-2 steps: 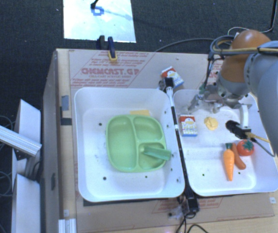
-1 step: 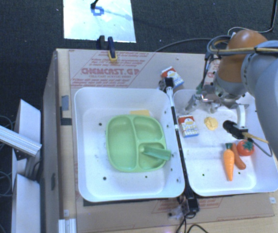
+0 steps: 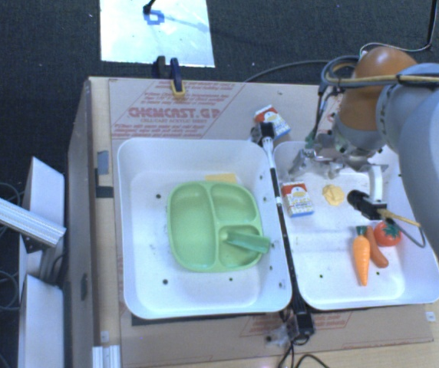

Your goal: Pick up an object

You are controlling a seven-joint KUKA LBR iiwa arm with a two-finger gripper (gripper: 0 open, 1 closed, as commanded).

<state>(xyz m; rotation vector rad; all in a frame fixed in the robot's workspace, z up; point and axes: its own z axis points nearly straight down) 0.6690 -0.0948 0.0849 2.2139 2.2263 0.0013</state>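
Jaws: can't tell if apart or together, as the wrist & metal fittings hide them. They hang at the end of the arm (image 3: 423,129) over the far part of the right bin (image 3: 323,278), w/ nothing visibly held betw. them.

Risks: the task names no particular thing, so the choice matters. Closest candidates are the yellow piece (image 3: 333,195) & the carton (image 3: 298,199). The carton sits nearly against the bin's left wall, so a descent there could clip the wall, or pinch only a corner & let it slip. The yellow piece looks low & flat, prob. hard to grip. The jaws may meet the bin floor & come up w/ nothing. The carrot (image 3: 361,261) & tomato (image 3: 388,234) lie close together toward the bin's near right corner, w/ another orange thing (image 3: 378,255) betw. them. A grab there could nudge one & set the tomato rolling.

Position: the yellow piece lies just on the near side of the jaws, toward the bin's middle. The carton is beside it, toward the left wall. Carrot & tomato are well apart from the jaws.
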